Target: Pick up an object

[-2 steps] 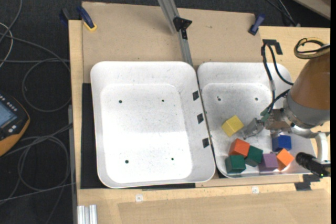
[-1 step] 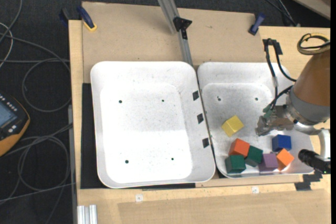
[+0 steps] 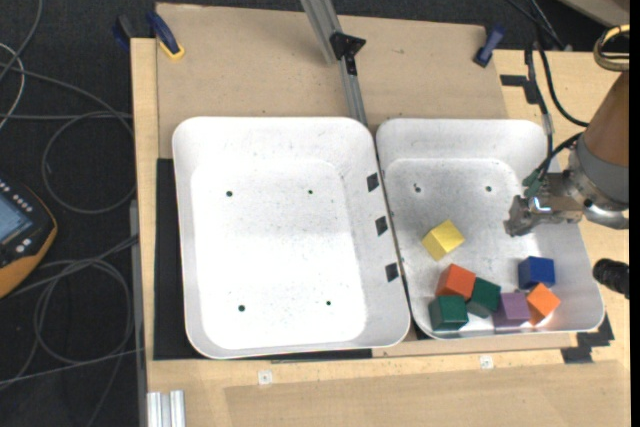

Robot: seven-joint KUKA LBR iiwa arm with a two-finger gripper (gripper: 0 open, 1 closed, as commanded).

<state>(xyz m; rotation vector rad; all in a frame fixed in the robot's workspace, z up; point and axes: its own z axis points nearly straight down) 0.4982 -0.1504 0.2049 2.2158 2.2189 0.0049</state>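
Scanning from the left: left bin [image 3: 270, 255], white and speckled, offering nothing to grab. Next over, right bin [image 3: 450, 180], holding seven small blocks in its near half.

Leftmost of them, yellow block [image 3: 443, 239] — standing alone, tilted a bit, well apart from the rest. Best candidate. Probably light, rigid, wood or plastic by the look; faces smooth, so maybe a little slippery, but not fragile. Best taken across two opposite flat faces, approx. mid-height, w/ jaws squared to its rotation, not on corners.

Further right and nearer the front wall, a tight cluster: red-orange block [image 3: 459, 281], dark green block [image 3: 449, 313], green block [image 3: 486, 295], purple block [image 3: 513, 308], orange block [image 3: 543, 300], most of them touching or nearly so. Blue block [image 3: 536, 271] just behind the orange one. Little room between neighbours, so harder to pinch w/o nudging others.

Rightmost, gripper [image 3: 522, 215] — hanging over the right bin's far-right part, near the blue block and right of the yellow one. Spread or pressed together: can't tell at this res. Nothing visibly pinched.
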